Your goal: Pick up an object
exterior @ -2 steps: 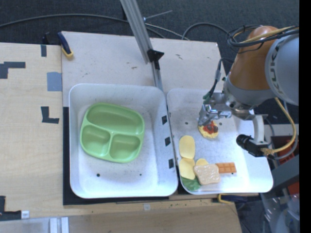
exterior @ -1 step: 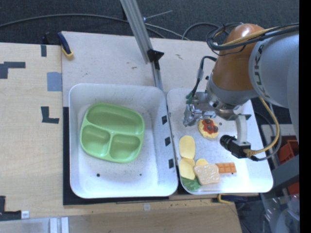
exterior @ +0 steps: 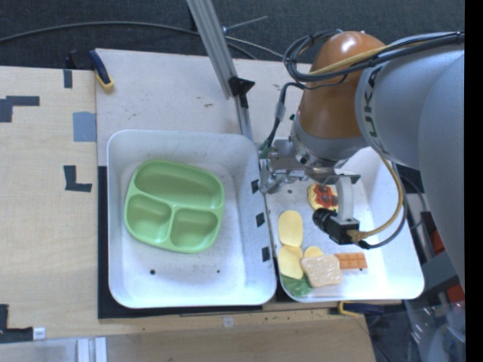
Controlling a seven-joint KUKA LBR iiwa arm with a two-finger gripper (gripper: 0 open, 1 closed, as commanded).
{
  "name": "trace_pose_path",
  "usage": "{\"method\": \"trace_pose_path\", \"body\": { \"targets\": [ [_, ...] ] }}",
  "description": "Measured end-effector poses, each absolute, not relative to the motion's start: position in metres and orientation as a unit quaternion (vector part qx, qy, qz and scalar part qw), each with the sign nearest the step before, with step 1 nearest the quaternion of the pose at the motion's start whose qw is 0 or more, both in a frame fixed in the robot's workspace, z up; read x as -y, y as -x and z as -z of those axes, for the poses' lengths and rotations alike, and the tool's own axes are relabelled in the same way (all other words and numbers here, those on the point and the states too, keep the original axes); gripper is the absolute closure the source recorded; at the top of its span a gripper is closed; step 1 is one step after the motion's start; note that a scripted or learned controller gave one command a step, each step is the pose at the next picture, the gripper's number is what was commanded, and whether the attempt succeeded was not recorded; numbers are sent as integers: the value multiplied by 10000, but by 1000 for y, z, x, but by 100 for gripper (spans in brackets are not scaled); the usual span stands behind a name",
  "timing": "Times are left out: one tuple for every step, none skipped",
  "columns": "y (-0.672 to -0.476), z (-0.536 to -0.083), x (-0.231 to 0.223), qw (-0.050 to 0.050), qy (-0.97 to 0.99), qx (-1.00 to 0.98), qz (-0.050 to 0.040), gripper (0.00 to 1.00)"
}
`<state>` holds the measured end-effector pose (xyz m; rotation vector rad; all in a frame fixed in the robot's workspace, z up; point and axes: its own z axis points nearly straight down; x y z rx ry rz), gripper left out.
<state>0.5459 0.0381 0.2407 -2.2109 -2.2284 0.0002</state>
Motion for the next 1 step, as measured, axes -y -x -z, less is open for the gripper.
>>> {"method": "trace_pose_path", "body": {
  "targets": [
    [-536,-232,-101,17,7041,7101,-9,100]
  ]
}}
